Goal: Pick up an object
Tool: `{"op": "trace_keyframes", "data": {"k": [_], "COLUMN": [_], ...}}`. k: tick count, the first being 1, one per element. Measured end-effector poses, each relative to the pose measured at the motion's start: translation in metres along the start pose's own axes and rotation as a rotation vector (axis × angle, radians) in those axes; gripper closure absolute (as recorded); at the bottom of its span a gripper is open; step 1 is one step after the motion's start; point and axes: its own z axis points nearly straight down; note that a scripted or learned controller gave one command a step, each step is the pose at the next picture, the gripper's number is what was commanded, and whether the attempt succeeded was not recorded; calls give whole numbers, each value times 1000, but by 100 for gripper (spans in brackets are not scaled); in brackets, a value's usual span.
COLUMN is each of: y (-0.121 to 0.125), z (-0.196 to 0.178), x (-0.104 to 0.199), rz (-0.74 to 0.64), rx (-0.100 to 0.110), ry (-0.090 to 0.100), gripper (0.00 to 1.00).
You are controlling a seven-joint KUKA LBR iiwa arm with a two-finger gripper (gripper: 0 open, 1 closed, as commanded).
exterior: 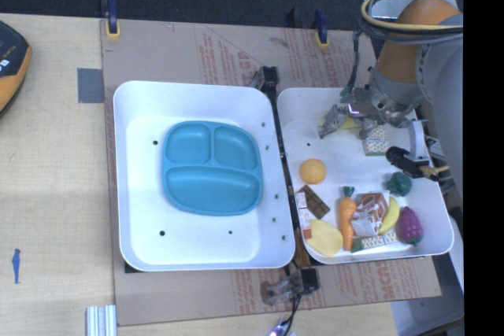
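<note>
The right bin (299, 114) holds toy food. An orange ball (313, 171) lies near its left wall, with a brown bar (316, 203), a yellow piece (325, 237) and a carrot (346, 217) below it. Beside them sit a snack packet (368, 215), a banana (391, 214), purple grapes (409, 225) and a green piece (400, 183). My gripper (365, 141) hangs open over the bin's upper right part, its fingers spread wide. A small patterned packet (376, 140) lies on the bin floor under it. Nothing is held.
The left bin (134, 169) carries a blue divided plate (213, 168). Clamps (113, 16) pin the cardboard at the back edge. A yellow and black device (9, 67) rests at the far left of the bench.
</note>
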Motion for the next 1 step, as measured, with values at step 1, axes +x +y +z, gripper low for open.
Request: {"op": "trace_keyframes", "data": {"k": [1], "y": [2], "z": [-83], "x": [-17], "rz": [-1], "rx": [-33], "ry": [-8], "gripper": [0]}}
